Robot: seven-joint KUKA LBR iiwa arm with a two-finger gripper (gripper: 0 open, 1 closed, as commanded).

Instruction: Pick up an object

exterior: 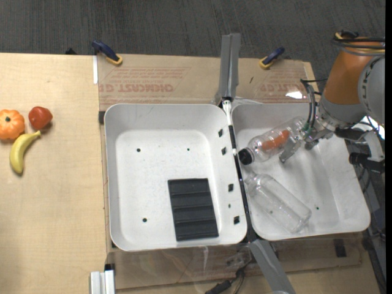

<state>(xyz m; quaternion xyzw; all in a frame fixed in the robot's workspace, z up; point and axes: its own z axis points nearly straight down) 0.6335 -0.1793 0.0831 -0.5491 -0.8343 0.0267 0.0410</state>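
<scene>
In the right bin [343, 219] a clear plastic bottle [272, 143] with a black cap and something orange inside lies on its side, cap toward the divider. A second clear bottle [278, 202] lies nearer the front. My gripper [301, 146] hangs low at the first bottle's base end, just to its right and front, touching or nearly touching it. The fingers [288, 152] stand apart and open, with nothing between them. The grey arm with its orange band [349, 72] comes in from the right.
A black ribbed block [193, 208] lies at the front of the left bin [122, 164]. A tall divider [229, 72] rises between the bins at the back. A banana [20, 152], a red fruit [40, 117] and an orange fruit [10, 125] sit on the bench far left.
</scene>
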